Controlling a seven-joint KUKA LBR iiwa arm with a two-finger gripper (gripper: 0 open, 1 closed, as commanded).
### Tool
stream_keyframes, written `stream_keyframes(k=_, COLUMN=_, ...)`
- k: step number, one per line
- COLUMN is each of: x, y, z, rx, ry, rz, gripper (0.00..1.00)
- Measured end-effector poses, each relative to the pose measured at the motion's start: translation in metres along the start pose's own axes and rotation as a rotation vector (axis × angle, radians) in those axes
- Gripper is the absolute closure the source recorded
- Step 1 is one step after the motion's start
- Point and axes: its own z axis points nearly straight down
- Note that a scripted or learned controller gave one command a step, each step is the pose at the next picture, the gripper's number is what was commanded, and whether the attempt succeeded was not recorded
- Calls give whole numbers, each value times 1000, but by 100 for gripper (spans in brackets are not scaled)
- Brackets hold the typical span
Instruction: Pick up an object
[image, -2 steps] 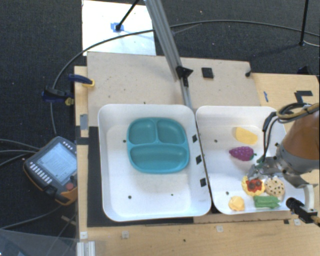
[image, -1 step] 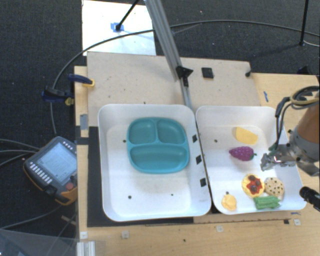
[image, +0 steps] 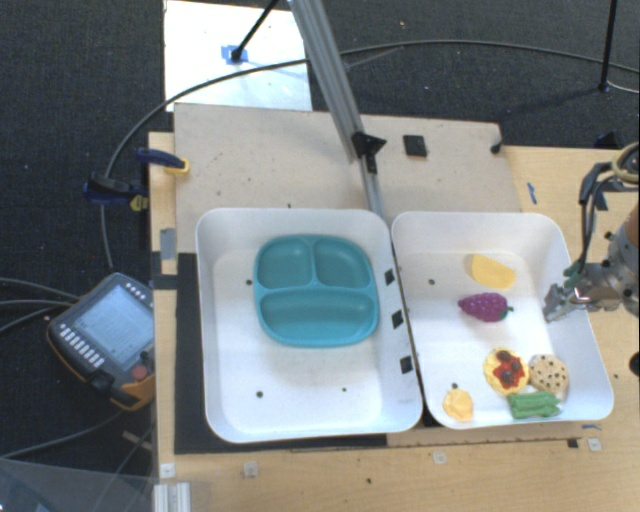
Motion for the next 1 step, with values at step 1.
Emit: stream_keyframes(k=1, x=-5, y=5, z=-62, rx=3, ry=1, rz=0, gripper=100)
